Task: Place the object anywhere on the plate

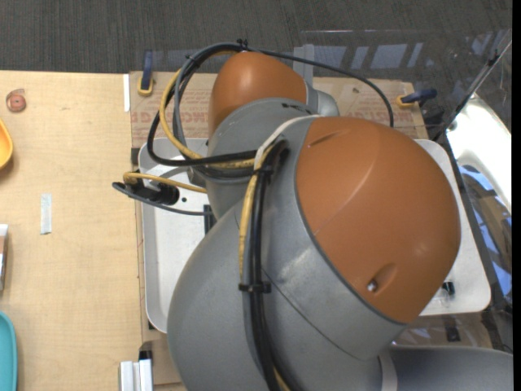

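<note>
Because the arm is swung across both bins, most of their floors are covered by its grey body and two orange caps. Whether the jaws are apart or together cannot be told, and places cannot be fixed against them. Where the object lies cannot be told either, nor where the plate lies.

A strip of the left bin is seen along the arm's left side, its white rim and some bare floor exposed. A corner of the right bin is seen past the larger orange cap. Black and yellow cables are looped out from the arm over the left bin's far corner, and a black fitting is carried at their left end, above the rim.

Brown cardboard is laid behind the bins and is held by two blue-handled clamps, one at each far corner. On the wooden bench to the left, a small reddish disc and a pale strip are set well apart. An orange thing and a teal thing are cut off by the left edge.
</note>
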Controlling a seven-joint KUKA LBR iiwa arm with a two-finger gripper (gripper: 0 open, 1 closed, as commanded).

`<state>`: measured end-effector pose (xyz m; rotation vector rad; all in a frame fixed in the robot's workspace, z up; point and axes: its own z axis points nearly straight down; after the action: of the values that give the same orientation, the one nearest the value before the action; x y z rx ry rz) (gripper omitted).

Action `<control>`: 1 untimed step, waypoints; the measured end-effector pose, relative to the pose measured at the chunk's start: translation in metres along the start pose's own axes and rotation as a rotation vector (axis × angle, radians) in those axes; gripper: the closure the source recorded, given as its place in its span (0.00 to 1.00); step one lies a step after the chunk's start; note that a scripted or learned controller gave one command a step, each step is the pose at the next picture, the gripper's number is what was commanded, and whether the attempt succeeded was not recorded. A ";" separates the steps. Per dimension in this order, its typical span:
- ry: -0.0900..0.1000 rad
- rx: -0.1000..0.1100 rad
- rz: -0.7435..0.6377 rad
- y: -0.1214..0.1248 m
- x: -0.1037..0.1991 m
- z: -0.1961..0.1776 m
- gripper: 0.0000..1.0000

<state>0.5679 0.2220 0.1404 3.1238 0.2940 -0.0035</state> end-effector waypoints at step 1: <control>0.002 0.002 -0.027 0.002 0.035 -0.081 1.00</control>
<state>0.6028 0.2265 0.2213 3.1213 0.3366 -0.0014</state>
